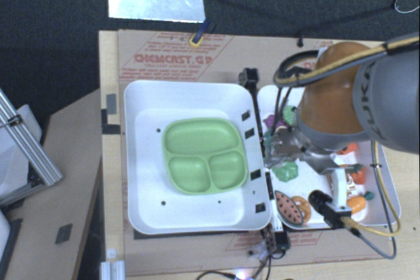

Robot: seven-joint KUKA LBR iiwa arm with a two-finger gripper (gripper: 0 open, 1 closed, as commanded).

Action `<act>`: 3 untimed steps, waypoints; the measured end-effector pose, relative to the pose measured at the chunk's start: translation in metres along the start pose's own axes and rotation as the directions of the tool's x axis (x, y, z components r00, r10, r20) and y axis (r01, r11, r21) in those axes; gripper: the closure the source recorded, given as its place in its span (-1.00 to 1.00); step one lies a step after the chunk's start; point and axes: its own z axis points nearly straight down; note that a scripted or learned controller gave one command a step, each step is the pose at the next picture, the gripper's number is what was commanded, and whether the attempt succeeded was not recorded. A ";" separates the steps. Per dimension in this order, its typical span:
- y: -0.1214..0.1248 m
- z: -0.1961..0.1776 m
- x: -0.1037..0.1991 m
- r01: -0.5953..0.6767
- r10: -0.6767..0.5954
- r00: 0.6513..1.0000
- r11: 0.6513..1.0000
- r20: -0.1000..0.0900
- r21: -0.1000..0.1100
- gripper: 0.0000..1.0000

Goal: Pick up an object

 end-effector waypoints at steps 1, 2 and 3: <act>0.002 -0.008 0.006 0.000 0.000 1.000 1.000 0.001 -0.001 1.00; 0.009 -0.007 -0.012 -0.007 0.007 1.000 1.000 0.001 -0.002 1.00; 0.015 -0.012 -0.006 -0.002 0.002 1.000 1.000 0.000 -0.002 1.00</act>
